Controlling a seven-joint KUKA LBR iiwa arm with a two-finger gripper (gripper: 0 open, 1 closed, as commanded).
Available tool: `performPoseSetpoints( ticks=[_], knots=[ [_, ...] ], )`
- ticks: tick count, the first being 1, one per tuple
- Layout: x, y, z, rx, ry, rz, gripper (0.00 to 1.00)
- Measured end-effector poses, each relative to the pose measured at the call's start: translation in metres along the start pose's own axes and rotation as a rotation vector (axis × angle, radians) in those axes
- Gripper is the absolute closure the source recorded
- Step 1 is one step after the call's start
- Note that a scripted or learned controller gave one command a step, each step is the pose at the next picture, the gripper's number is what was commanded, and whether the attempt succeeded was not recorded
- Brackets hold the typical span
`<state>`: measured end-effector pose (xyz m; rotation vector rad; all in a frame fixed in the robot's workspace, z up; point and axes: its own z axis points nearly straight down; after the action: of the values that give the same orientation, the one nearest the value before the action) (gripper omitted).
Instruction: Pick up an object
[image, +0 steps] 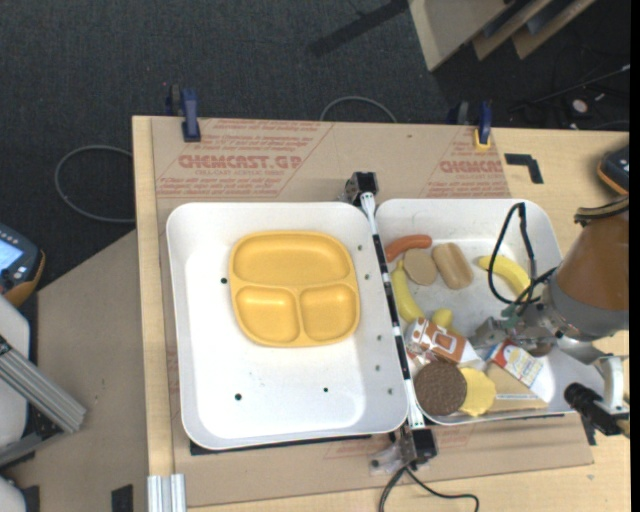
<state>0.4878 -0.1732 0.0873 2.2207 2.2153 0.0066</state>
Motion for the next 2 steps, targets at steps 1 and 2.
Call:
performPoseSetpoints(
  ticks=[1, 2],
  knots=[
    [0.080, 0.088, 0.000, -0.006, -0.003, -0.011, 0.00],
    [0.072, 0.175, 0.006, 0.021, -0.003, -0.006, 0.00]
  ],
)
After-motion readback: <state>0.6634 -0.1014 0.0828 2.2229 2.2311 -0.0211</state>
